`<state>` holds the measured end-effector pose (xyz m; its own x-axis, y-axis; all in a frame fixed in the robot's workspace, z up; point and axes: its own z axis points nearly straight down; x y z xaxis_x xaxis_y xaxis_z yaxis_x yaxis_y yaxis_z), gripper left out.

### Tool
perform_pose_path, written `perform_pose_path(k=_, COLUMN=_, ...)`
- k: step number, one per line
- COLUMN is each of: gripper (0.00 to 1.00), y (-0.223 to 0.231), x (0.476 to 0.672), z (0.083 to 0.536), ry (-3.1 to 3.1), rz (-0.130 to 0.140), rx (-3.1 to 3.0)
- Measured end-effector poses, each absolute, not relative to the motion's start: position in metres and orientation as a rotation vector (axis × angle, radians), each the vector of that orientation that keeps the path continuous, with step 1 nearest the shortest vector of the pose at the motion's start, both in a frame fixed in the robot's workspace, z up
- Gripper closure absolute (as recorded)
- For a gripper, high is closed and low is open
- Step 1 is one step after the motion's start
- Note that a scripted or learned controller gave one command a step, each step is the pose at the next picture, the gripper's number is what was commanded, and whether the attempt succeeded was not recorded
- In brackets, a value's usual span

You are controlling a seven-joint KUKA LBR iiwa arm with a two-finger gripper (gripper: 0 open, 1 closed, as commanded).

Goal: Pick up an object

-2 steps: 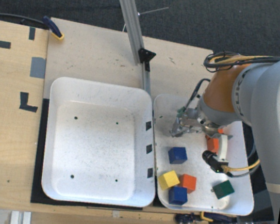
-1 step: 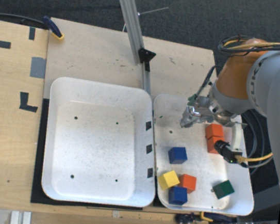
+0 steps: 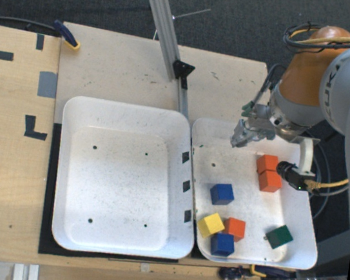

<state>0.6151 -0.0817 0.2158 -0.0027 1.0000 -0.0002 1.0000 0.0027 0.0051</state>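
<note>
**Over the far end of the right bin, nothing in my claw**

Here I am, reaching in from the right, my gripper (image 3: 240, 138) hanging above the far end of the right bin (image 3: 210, 130). My own wrist and orange band cover most of the fingers from this angle, and the tips blur into a grey lump, so I cannot tell whether they stand apart or together. No block shows between them.

The blocks sit nearer the camera than my claw. Closest is the orange piece (image 3: 268, 173), which looks like two cubes stacked or butted together; I can't say which. A black fitting on my cable side sits just beside it and may hide its right edge. Mid-bin is a blue cube (image 3: 222, 193). Down at the near end, a yellow cube (image 3: 212, 224), a small orange cube (image 3: 235, 228) and a second blue cube (image 3: 223, 244) crowd together, touching or nearly so. A green cube (image 3: 279, 236) sits apart by the right wall.

The left bin (image 3: 69, 153) shows just dark specks.
</note>
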Motion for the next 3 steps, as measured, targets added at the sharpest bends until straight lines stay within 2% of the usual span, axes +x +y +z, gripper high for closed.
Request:
perform_pose_path(k=1, gripper=1.0, y=-0.077, x=0.614, z=0.259, ry=2.221, rz=0.005, rx=2.217)
perform_pose_path(k=2, gripper=1.0, y=-0.02, x=0.6, z=0.245, ry=2.23, rz=-0.002, rx=2.217)
perform_pose_path(k=3, gripper=1.0, y=0.032, x=0.595, z=0.232, ry=2.23, rz=-0.002, rx=2.216)
